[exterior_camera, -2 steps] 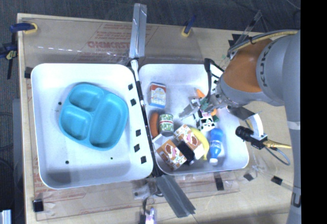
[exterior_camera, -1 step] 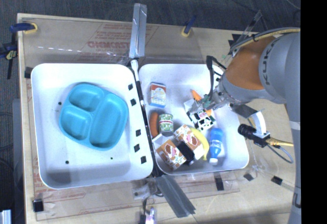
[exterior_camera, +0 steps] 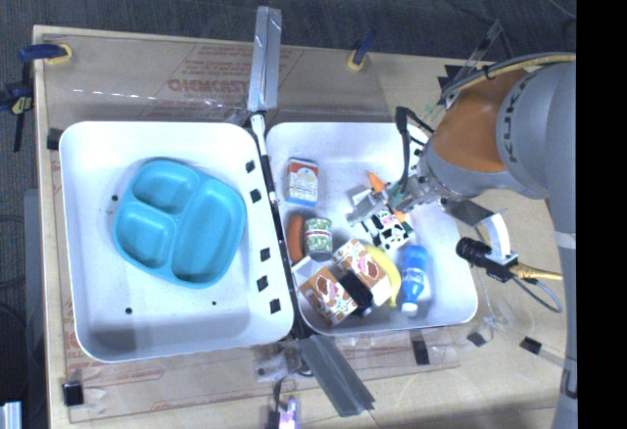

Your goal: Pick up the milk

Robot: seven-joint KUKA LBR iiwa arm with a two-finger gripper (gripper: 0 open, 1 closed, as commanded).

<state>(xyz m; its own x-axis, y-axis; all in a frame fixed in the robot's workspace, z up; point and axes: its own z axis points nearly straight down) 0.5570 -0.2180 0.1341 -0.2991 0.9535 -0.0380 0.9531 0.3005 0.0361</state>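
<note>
Camera view: gripper (exterior_camera: 390, 207) sits low over the cow-patterned milk carton (exterior_camera: 392, 231) in the right bin (exterior_camera: 333, 138); finger state can't be judged.

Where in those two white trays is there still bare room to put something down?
The left bin has bare floor all around the blue divided plate, widest along its near edge. In the right bin, only the far strip behind the small carton is bare; the rest is crowded with food items under the gripper.
</note>
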